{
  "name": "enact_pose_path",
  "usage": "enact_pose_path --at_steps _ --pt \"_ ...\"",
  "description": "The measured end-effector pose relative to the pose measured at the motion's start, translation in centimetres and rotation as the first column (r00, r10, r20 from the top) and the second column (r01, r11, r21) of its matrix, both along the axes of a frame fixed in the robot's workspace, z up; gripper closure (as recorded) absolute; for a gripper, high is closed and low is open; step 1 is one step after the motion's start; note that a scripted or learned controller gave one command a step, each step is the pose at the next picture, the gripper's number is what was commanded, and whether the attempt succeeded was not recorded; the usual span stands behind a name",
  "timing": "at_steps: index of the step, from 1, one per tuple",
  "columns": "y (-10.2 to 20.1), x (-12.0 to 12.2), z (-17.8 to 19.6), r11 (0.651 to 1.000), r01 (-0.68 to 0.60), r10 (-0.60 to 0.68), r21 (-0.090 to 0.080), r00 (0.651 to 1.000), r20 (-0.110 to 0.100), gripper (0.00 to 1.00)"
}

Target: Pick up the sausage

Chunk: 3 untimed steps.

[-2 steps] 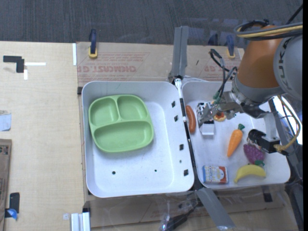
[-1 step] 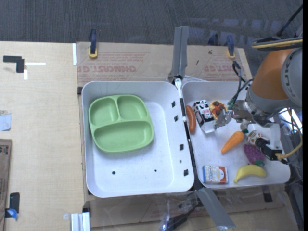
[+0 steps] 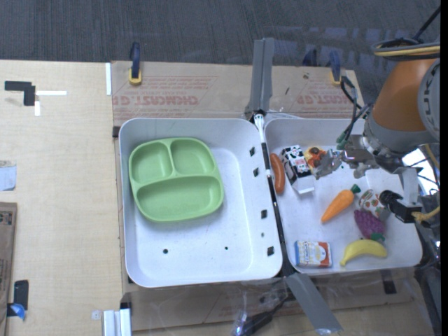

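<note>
Front of right bin (image 3: 413, 257): carton (image 3: 312, 253) and banana (image 3: 363, 250) crowd the near wall; carrot (image 3: 338, 205) mid-floor, open floor left of it. Sausage (image 3: 278, 172): reddish-orange, slim, lying lengthwise against the left wall, farther back. Gripper (image 3: 329, 164) just right of it; can't tell its state.

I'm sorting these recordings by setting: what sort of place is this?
Probably a robot lab bench: two shallow white bins clamped on cardboard, plastic toy food like the orange carrot, and a grey-and-orange arm.
</note>
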State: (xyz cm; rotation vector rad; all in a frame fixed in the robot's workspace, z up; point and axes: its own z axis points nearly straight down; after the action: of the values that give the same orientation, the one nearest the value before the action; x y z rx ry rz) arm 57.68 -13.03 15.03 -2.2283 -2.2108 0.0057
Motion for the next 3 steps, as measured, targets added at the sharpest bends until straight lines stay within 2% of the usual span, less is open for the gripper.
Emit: enact_pose_path --at_steps 1,2,3 --pt "-4.4 7.5 -3.5 1.0 0.031 -0.031 -0.001 1.0 0.0 0.0" --pt "-0.4 8.2 -6.1 0.975 -0.224 0.224 0.0 0.975 0.001 0.0" --pt "-0.5 8.4 -4.9 0.974 -0.226 0.226 -0.004 0.974 0.008 1.0"
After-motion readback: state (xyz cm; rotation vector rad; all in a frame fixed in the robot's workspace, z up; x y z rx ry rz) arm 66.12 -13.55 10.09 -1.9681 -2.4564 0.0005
